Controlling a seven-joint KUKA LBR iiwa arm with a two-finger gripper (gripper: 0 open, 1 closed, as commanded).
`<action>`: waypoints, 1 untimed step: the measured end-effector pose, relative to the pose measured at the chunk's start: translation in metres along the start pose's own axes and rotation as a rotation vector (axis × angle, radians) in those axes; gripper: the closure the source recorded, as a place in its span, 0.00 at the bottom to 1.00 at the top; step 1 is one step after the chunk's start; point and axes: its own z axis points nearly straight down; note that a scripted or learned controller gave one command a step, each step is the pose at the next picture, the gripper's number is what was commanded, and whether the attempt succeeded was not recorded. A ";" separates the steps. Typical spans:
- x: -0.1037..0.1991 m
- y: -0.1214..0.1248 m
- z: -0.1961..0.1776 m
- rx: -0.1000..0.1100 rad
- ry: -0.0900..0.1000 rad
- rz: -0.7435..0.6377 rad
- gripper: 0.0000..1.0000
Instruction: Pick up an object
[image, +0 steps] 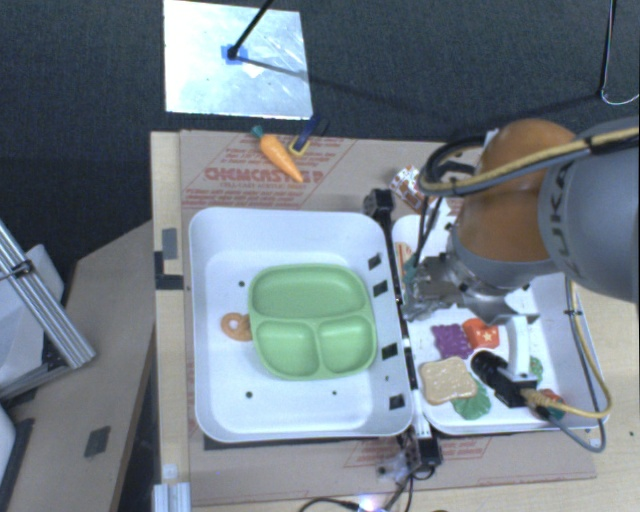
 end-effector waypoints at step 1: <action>0.012 0.012 0.014 0.000 -0.002 0.004 1.00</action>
